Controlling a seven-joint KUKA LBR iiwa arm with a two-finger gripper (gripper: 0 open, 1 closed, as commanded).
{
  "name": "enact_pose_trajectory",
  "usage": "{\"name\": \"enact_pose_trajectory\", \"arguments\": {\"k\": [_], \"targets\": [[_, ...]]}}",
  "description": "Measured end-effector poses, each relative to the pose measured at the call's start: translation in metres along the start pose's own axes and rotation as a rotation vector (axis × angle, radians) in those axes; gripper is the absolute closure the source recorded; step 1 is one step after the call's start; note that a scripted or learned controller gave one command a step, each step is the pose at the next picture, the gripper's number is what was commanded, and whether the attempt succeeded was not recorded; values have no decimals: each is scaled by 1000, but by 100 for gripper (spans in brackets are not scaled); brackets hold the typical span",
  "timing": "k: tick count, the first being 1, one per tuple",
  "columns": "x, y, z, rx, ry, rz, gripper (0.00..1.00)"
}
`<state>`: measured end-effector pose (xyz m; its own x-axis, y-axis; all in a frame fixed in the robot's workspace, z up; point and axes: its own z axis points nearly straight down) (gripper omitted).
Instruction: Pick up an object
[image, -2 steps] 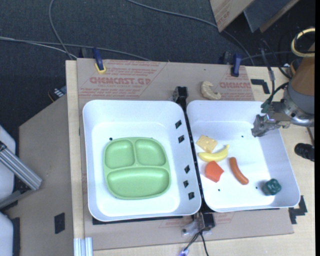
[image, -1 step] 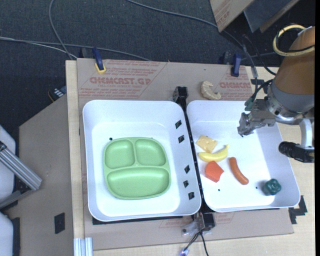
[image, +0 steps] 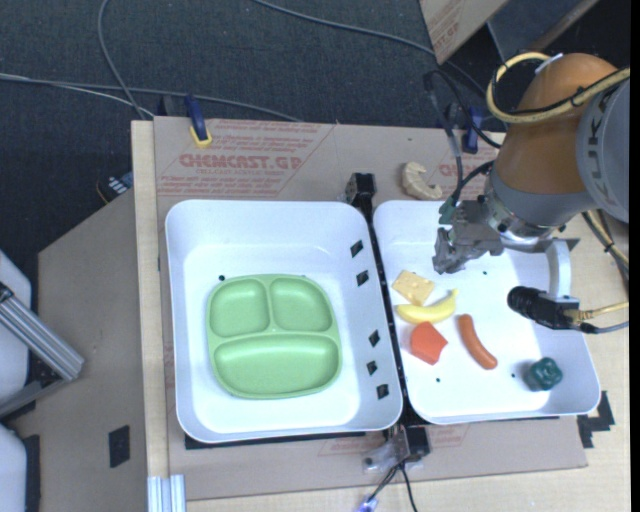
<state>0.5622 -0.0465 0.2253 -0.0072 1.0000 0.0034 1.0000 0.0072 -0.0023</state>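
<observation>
Nothing's picked up yet: the gripper (image: 452, 252) hangs over the right bin (image: 400, 225), and I can't tell its state. Cheese (image: 412, 287), banana (image: 428, 310) and sausage (image: 477, 341) lie around its 6 o'clock.

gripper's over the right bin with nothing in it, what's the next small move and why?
Probably shift slightly toward the bench's front-left and descend onto the yellow cheese wedge. The gripper hovers just up-right of it over the right bin, holding nothing visible. The wedge is the nearest item; the banana touches its lower edge, so a descent toward the wedge's upper side looks cleaner.
</observation>
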Motion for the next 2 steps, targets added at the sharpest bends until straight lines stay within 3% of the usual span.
{"name": "enact_pose_trajectory", "arguments": {"k": [2], "targets": [[108, -12, 3, 2, -2, 3, 100]]}}
